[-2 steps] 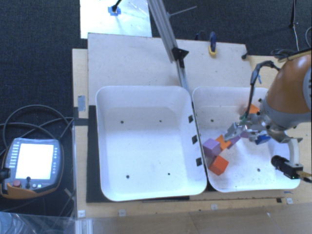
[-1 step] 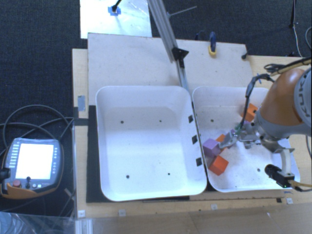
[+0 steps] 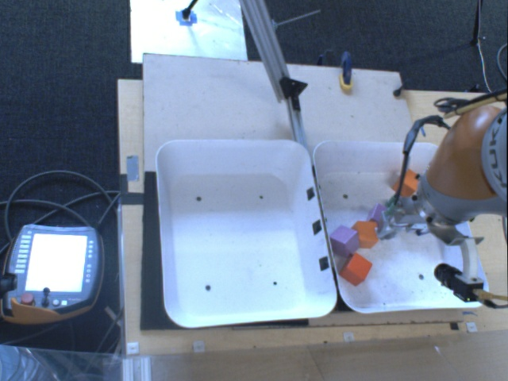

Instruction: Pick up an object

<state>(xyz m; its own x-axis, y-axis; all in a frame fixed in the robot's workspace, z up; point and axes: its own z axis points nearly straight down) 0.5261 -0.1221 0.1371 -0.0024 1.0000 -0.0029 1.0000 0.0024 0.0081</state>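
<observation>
Claw point(image 3: 386, 222) down in the right white plastic bin point(image 3: 357, 161), right of frame centre, beside a small orange block point(image 3: 367, 232); whether clamped or spread, cannot tell. Clustered close: light purple cube point(image 3: 344, 239), second orange cube point(image 3: 356, 268) lower, another orange block point(image 3: 408, 182) higher. Apparently mid-grasp; next calls for a confirmed grip, then a straight lift. Left white bin point(image 3: 238, 157) alongside.

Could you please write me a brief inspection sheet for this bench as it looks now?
Surface: two shallow white bins; left bin, right bin.
Job's things: small orange and purple cubes in right bin, including orange cube, purple cube.
Clutter: nothing seen.
Gripper: gripper low in right bin by the cubes.
Cables: black cable looping by handheld control pendant.
Surroundings: dark carpet floor.
</observation>
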